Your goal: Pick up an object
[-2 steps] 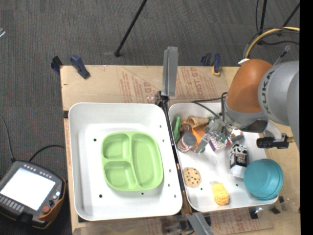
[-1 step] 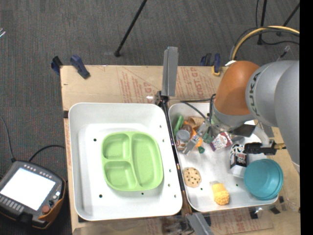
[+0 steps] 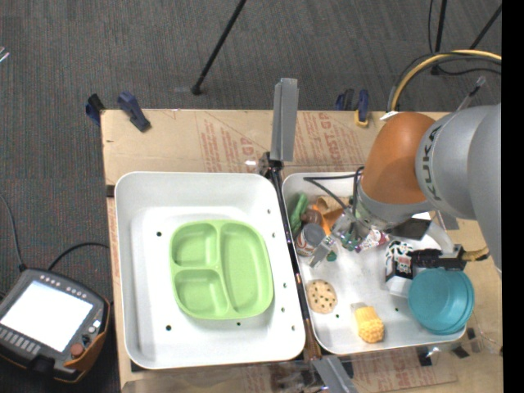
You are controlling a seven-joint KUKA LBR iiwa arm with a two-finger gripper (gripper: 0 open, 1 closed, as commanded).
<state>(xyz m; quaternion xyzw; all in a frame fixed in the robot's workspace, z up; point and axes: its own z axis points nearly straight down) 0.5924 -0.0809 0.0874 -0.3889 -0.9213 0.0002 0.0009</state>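
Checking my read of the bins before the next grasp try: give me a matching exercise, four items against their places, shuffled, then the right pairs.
Things:
1. green divided plate
2. teal bowl
3. cookie
4. corn cob

Places:
A. right bin, far right corner nearest the camera
B. middle of the left bin
C. right bin, near front edge, right of the cookie
D. right bin, beside the divider between the bins

Pairs: 1-B, 2-A, 3-D, 4-C
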